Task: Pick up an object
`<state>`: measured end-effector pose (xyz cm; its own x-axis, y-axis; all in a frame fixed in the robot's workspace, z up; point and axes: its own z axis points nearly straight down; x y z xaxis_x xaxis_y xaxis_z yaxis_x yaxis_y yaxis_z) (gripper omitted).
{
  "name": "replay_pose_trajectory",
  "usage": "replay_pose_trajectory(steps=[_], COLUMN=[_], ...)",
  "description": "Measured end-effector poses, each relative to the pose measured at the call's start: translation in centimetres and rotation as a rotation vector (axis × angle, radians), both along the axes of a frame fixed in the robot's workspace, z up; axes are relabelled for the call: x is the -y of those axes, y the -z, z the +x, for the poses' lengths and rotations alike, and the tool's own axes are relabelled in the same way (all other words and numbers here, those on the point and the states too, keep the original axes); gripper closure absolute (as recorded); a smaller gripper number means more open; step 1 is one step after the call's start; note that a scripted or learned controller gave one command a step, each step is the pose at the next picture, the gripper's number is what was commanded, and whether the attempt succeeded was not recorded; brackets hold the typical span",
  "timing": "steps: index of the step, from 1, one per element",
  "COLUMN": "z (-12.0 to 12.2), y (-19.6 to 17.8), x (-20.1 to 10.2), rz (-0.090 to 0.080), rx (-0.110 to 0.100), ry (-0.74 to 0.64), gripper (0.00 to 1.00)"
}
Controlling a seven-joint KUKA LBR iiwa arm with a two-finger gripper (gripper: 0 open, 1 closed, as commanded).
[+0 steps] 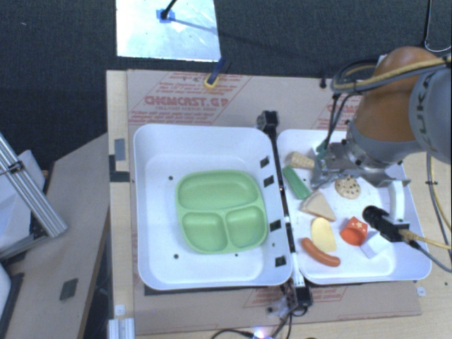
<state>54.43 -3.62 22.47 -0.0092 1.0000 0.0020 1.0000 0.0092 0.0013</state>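
Red toy sausage (321, 252) lying at right bin (408, 260) front, untouched.
Gripper (323, 169) hovering near cookie (347, 186); claw spread unreadable, nothing visibly gripped; the pick is looking still undone.

Glossy white plastic bins (212, 136), matt green plastic tray (219, 212), brown cardboard sheet (183, 101) w/ red print

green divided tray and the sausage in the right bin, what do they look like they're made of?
Green divided tray: likely moulded plastic, matte to satin; one even colour, rounded compartment edges, soft highlights.
Sausage: probably plastic or rubber toy food; uniform orange-red, smooth, with a faint sheen. Hard or soft cannot be told from this view.
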Motion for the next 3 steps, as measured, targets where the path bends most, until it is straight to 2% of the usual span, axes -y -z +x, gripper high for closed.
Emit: replay_pose_trajectory(steps=[1,2,3], z=[-0.1,0.3,0.6], y=[-0.6,1.0,1.0], x=[-4.8,-7.6,-7.8], rz=[0.0,-0.001,-0.002], rx=[0.001,-0.002,0.0], ry=[-0.001,0.002,0.003], gripper=[1.0,1.0,1.0])
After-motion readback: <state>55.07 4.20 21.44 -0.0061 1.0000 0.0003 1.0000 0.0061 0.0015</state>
